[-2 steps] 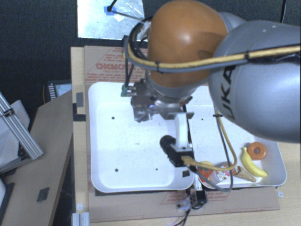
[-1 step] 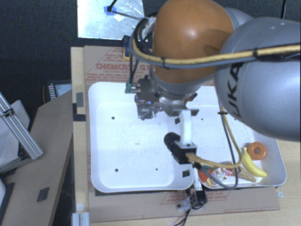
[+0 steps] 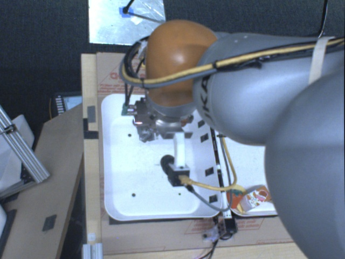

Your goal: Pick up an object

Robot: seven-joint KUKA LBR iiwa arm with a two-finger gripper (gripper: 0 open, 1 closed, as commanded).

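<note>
In the camera view, the arm (image 3: 242,90) reached in from 3 o'clock and hung its gripper (image 3: 148,129) low over the left bin (image 3: 116,161), toward the bin's 12 o'clock end, probably posed for a straight downward try. The wrist hid the business end, so I could not tell whether the gripper was clenched, released or grasping anything.

The one thing plainly on offer was an orange and white packet (image 3: 250,198), lying at about 5 o'clock from the gripper in the right bin (image 3: 242,158). It was well apart from the gripper and pressed near that bin's 6 o'clock wall. That wall would likely cramp a grasp from that side.

White floor lay open at 7 and 9 o'clock of the gripper, giving room to move. The ridge between the bins lay at 3 o'clock, and the gripper would have to clear it to reach the packet.
</note>
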